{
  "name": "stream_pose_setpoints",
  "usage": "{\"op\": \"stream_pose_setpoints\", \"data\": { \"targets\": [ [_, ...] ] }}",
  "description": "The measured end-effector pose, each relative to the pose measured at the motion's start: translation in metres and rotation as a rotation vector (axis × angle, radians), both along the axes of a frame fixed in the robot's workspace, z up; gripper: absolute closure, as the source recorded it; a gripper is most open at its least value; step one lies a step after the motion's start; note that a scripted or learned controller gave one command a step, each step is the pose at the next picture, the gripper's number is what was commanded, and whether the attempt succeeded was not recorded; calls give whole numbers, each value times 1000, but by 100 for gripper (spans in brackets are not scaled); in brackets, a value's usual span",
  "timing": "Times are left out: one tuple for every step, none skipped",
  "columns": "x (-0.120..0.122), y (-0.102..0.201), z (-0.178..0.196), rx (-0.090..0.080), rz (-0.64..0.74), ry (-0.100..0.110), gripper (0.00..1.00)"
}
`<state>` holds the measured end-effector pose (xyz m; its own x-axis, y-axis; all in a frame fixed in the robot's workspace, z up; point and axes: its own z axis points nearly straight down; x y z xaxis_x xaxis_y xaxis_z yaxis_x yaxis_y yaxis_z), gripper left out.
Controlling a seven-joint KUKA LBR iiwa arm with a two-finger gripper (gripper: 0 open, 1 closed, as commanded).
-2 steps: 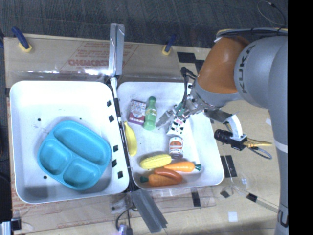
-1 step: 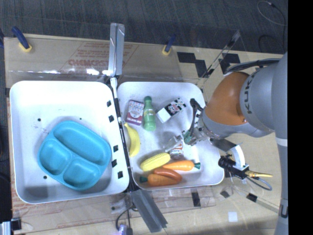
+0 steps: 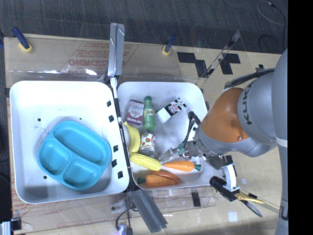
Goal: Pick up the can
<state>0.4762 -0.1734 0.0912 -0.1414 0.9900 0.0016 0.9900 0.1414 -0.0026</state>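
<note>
Low over the right bin (image 3: 195, 89), the gripper (image 3: 178, 152) sits by the carrot (image 3: 179, 166) — whether its jaws are wide or closed is unclear. Just left stands the can (image 3: 147, 142), touching the corn cob (image 3: 145, 161) and banana (image 3: 132, 137), below a green bottle (image 3: 148, 114). Alone in the left bin (image 3: 24, 111) lies a glossy blue divided tray (image 3: 73, 153).

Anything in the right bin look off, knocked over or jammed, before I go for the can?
Nothing looks spilled or damaged. The right bin is just crowded: the can sits hemmed in by the banana, the corn and the green bottle, which lies on its side. The gripper is low beside the carrot.
</note>
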Motion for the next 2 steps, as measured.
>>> {"op": "stream_pose_setpoints", "data": {
  "targets": [
    [66, 35, 0, -1, -103, 1, 0],
    [105, 83, 97, -1, 53, -2, 0]
  ]
}}
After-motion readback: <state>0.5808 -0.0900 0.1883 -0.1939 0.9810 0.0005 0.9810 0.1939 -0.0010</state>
